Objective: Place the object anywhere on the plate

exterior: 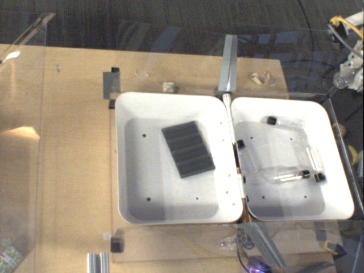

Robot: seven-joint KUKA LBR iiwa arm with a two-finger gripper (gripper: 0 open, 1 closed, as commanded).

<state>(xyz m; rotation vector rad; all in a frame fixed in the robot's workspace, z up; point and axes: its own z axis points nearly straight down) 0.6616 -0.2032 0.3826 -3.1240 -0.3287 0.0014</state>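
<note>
A dark grey ridged plate [188, 149] lies flat and slightly turned in the middle of the left bin [131, 209]. The right bin [335, 209] holds clear plastic tubes with black caps. One tube [284, 121] lies near the bin's back. Another tube [291, 176] lies toward the front right, with a third tube [314, 162] beside it. A small black piece [240, 144] rests by the bin's left wall. My gripper [351, 75] is partly visible at the upper right edge, beyond the right bin's back corner and well away from the tubes and the plate.
A metal bar [228, 64] runs from the back down to the seam between the bins. Small black blocks [115, 73] [116, 244] stand on the wooden bench [57, 152] near the left bin's corners. A yellow cable [344, 23] loops at the upper right.
</note>
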